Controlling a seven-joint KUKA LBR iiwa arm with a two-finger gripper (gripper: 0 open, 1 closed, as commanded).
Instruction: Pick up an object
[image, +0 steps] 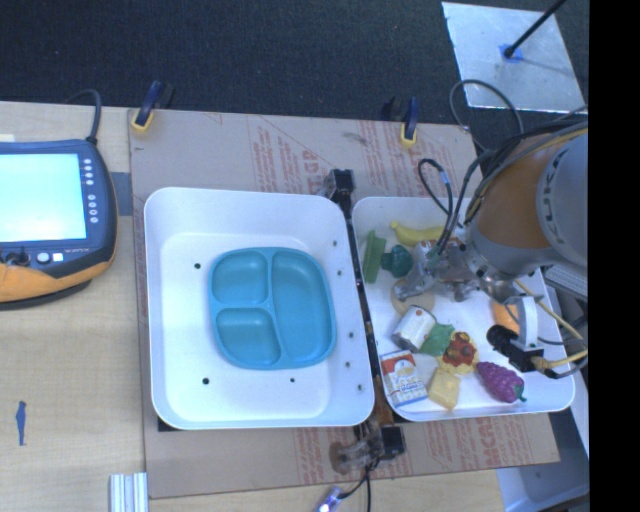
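The right bin (478, 413) holds several toy foods. My gripper (432, 279) is low in the bin's back half, reaching in from the right under the grey and orange arm. Just left of it are a dark teal piece (398, 260) and a green piece (372, 257), with a yellow banana (411, 233) behind. In front of it lie a white cylinder (412, 326), a green block (437, 340), a red piece (460, 351), a yellow wedge (444, 386), a red-and-white carton (401, 378) and purple grapes (500, 381). I cannot see any of them held.
The left bin (175, 300) holds a blue divided plate (272, 306). An orange piece (507, 314) sits by the right bin's right wall, partly hidden by the arm. A control tablet (45, 215) lies on the bench at far left.
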